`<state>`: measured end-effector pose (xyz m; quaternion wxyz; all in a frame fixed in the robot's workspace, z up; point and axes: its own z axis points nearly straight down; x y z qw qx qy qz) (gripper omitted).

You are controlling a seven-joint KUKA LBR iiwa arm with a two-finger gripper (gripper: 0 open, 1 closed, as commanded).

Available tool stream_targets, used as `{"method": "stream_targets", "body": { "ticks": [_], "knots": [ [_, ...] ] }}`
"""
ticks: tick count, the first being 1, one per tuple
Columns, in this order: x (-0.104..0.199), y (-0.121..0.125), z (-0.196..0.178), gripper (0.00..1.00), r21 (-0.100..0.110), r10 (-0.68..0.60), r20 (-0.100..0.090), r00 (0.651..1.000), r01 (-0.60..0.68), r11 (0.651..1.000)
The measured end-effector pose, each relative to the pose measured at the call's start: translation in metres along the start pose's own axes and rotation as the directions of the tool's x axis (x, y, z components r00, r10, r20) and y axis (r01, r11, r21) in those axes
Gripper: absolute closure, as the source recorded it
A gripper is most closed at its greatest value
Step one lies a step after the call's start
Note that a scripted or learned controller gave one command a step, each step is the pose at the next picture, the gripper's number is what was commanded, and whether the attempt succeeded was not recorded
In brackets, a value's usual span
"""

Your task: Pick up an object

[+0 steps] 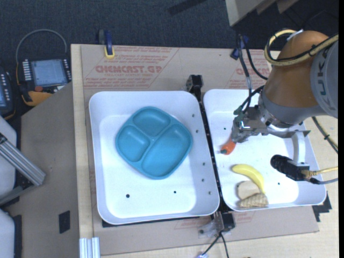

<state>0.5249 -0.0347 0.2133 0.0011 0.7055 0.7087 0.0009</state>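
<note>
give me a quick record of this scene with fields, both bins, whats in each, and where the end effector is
left bin: holds a blue divided plate, right side up
right bin: holds a banana, a beige piece just below it, and a small orange object
end effector: over the right bin's left part, right beside the small orange object
grasp: cannot tell from this view
</note>
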Motion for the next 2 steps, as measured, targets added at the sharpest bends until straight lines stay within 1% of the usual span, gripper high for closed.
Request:
{"method": "stream_targets", "body": {
  "ticks": [1,2],
  "knots": [
    [0.052,0.021,0.007,1.0,0.001,0.002,0.0,1.0,-0.002,1.0],
    [0.092,0.04,0.011,1.0,0.001,0.004,0.0,1.0,-0.004,1.0]
  ]
}}
